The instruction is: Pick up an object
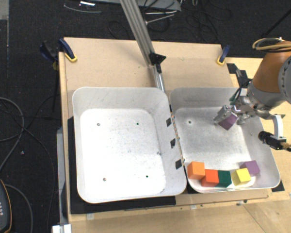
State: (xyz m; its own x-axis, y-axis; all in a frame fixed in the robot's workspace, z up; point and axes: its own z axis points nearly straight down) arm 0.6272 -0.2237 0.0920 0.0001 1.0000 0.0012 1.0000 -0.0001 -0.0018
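My gripper (226, 119) hangs over the upper middle of the right bin (208, 144), reaching in from the right. A small purple block (228, 123) sits between its grey fingertips, and the fingers are shut on it. The block looks slightly tilted and raised off the bin floor. Along the right bin's front edge lie an orange block (197, 169), a red block (211, 177), a green block (224, 178), a yellow block (241, 176) and a second purple block (252, 167).
The left bin (119, 144) stands beside the right one, with black clips along their shared rim. A slanted metal pole (140, 33) crosses the bench's back edge. Clamps hold the board's back corners.
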